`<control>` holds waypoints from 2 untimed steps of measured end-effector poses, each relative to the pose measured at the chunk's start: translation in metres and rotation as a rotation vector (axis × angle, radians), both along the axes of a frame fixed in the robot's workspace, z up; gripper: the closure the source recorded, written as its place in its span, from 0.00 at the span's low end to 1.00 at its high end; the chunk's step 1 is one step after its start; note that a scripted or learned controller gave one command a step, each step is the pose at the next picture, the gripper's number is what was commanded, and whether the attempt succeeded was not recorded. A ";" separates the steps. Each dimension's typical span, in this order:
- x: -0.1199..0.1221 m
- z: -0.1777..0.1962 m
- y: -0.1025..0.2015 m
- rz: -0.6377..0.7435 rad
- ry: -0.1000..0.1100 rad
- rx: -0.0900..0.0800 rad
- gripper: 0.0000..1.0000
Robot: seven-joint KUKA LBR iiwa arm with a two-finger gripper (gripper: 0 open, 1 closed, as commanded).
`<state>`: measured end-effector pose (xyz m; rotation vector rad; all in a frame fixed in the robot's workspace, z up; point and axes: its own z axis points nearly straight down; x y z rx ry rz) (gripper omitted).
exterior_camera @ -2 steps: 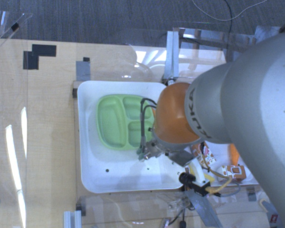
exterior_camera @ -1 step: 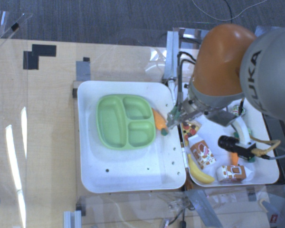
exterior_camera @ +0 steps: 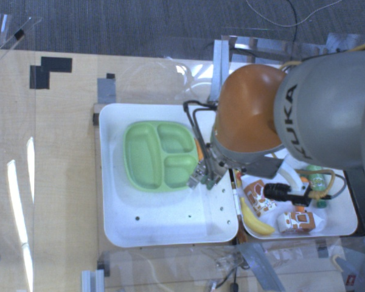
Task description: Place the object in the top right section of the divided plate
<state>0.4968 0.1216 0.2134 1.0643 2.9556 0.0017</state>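
One pincer in play, and it hangs low at the right rim of the green plate, level with the lower right section. Open or closed? I cannot tell; the wrist bulk and glare hide that.

Just above it, against the same rim, there is a thin orange sliver, mostly tucked under the arm. My guess is that this is the object. I can't make out whether it is gripped or simply lying in the left bin beside the plate. Either way it sits just beside the pincer, on its far side, close to the top right section, which looks bare.

Now the risks. The pincer is at the rim rather than over the target, so a release here would likely drop the object outside the plate or into the wrong section. If it comes down on the rim, the light plate could tip or skid across the bin. A thin object could also roll over the low divider.

Further out, the right bin holds a banana and a few packets, well clear on the surface.
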 end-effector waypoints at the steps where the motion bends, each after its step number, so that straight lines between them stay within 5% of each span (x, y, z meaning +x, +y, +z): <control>1: 0.077 0.070 -0.048 0.118 -0.003 -0.001 1.00; 2: 0.033 0.007 0.014 0.322 -0.001 0.000 1.00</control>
